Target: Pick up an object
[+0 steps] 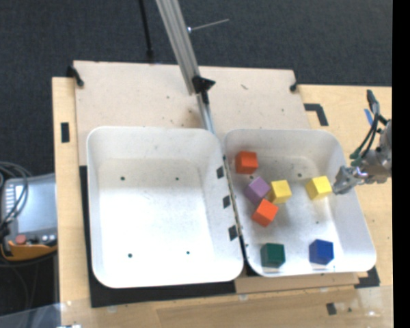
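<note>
Gripper (344, 180) sits at the right bin's (359, 234) right edge, just beside a yellow cube (318, 186); jaw state cannot be told. Nothing visibly held. Remaining cubes lie toward the bin's left and near edges.
</note>
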Controlling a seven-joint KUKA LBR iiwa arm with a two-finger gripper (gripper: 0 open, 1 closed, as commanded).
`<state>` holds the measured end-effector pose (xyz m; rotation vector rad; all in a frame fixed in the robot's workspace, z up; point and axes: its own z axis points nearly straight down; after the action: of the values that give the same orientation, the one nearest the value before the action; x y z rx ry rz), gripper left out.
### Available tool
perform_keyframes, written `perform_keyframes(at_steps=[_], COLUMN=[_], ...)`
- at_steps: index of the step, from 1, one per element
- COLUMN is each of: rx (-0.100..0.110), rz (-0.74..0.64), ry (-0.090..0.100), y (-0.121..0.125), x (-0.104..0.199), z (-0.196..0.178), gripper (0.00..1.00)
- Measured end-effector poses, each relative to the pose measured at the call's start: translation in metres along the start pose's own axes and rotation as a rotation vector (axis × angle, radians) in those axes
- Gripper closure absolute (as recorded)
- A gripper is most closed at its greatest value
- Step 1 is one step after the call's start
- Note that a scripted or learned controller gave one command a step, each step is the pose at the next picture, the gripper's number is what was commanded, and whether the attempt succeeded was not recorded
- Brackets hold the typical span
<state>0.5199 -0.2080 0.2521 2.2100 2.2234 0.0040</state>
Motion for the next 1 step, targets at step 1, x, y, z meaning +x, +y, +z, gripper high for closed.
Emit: perform_keyframes(at_steps=[1], rx=[0.005], rz=[-0.001], ry=[0.002], y=[0.0223], x=[0.0458], z=[0.0108], gripper=[1.00])
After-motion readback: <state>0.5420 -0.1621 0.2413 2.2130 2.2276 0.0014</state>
